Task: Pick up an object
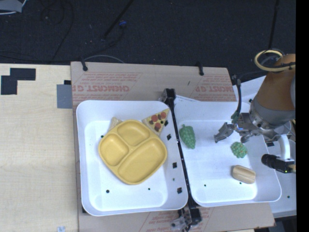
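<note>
In the right bin [212, 199] lie a green leafy lump [187, 136] near its left wall, a smaller green knobbly piece [238, 149] toward the right, and a tan bread roll [243, 174] near the front right. My gripper [233, 133] hangs over the right bin, just behind the smaller green piece. Its dark fingers [222, 133] are spread open with nothing held between them. The arm's orange band and grey wrist stand at the right edge.
The left bin [91, 178] holds a yellow divided plate [133, 151] and a pizza slice [158, 120] at its back right. A black divider [176, 149] separates the bins. Cardboard lies under both bins.
</note>
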Motion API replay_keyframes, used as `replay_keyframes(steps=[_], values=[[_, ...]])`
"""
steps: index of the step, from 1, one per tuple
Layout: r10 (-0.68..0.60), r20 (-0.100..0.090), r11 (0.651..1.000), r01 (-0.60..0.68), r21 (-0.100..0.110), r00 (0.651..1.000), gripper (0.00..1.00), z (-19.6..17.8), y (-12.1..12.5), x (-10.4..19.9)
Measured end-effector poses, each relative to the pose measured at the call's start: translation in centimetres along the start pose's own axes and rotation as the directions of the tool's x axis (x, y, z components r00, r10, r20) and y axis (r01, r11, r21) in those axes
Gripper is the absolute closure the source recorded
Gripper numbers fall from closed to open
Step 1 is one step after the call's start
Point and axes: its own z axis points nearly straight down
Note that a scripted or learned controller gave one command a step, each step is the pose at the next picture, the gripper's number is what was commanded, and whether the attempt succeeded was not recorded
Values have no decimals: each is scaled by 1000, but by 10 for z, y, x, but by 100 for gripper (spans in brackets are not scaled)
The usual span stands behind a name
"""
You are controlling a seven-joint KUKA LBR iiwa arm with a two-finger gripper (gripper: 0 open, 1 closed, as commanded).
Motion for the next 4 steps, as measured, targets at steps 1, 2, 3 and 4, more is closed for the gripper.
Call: replay_keyframes(steps=[1,2,3,4], values=[[1,0,1000,-1,-1,1000,0,45,5,0],[2,1,1000,-2,-3,1000,100,33,5,-1],[-2,3,1000,2,-11,1000,100,-16,14,-5],[-2,4,1000,2,-12,1000,100,-64,20,-13]])
